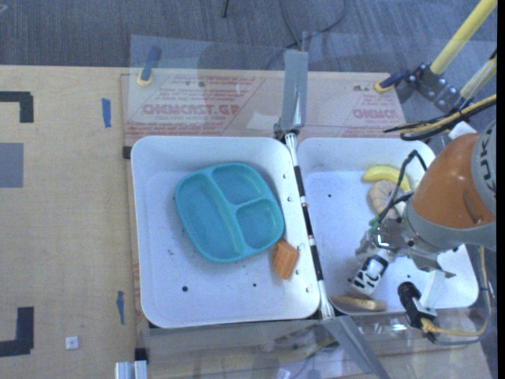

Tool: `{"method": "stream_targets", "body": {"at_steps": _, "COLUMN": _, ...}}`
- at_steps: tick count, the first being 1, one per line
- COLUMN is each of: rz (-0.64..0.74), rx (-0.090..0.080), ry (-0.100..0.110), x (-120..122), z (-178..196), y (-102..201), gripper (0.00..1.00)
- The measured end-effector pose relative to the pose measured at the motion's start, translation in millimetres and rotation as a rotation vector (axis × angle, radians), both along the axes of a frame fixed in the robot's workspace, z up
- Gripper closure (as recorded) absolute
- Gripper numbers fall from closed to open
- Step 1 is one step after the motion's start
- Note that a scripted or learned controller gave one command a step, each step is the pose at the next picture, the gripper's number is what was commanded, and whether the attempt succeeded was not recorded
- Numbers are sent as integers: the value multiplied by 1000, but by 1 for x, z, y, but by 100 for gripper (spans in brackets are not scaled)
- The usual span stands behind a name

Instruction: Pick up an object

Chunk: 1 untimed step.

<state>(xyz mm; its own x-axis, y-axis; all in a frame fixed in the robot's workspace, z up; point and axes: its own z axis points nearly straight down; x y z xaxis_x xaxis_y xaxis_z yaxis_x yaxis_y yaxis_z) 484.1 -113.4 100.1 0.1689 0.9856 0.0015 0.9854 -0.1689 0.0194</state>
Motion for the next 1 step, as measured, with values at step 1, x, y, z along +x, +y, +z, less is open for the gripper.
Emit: {"method": "stream_targets", "body": {"at_steps": 1, "rz": 50, "rx": 1, "ry": 21, "x": 92, "z": 115, "y": 67, "gripper": 100}}
